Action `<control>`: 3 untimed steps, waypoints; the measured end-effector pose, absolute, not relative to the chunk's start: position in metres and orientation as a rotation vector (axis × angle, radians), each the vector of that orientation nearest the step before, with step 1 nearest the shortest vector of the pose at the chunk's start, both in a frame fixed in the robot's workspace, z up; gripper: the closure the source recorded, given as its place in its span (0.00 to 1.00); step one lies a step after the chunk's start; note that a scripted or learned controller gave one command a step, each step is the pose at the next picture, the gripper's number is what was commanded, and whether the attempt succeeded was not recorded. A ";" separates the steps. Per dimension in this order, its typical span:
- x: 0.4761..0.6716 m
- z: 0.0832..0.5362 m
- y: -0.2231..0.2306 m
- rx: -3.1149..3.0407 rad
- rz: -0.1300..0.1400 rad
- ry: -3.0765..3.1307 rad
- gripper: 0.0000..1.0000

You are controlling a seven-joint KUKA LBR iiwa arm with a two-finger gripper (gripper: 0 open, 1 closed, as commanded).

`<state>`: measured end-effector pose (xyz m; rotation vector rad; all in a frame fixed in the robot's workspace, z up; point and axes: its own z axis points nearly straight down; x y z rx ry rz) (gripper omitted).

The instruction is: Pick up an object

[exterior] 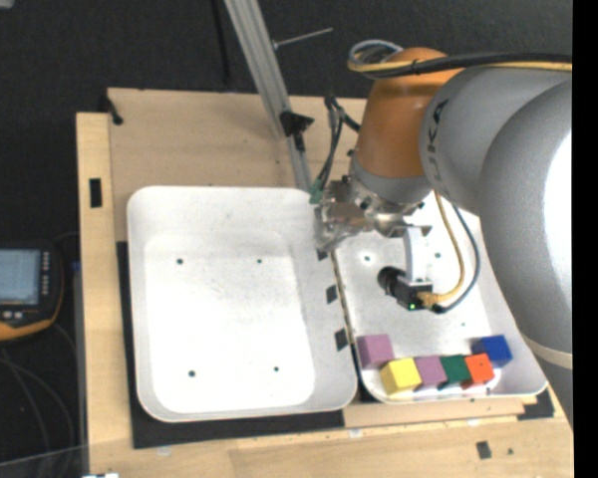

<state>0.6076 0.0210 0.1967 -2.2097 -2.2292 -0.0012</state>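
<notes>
Pale bench (pixel 179 147) bears two white bins; coloured blocks (pixel 432 369) crowd the right bin's (pixel 369 307) lower edge, frame lower right. Your gripper (pixel 337 225) hangs near frame centre, well apart from them; you cannot tell whether it's open. Target the cluster's upper-left purple block (pixel 376 349), likely the freest, and descend squarely.

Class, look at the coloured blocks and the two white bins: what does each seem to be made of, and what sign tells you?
The yellow block and blue block, like their neighbours: probably painted wood or foam; flat, even colour, matt, crisp edges. The picture cannot settle which. The left bin and right bin: likely moulded plastic; smooth white, rounded corners, thin raised rim.
</notes>
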 end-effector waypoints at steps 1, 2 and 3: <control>0.595 0.273 -0.051 -2.234 -0.006 -2.221 1.00; 0.584 0.206 0.001 -2.213 0.005 -2.225 1.00; 0.581 0.196 0.082 -2.208 0.001 -2.229 1.00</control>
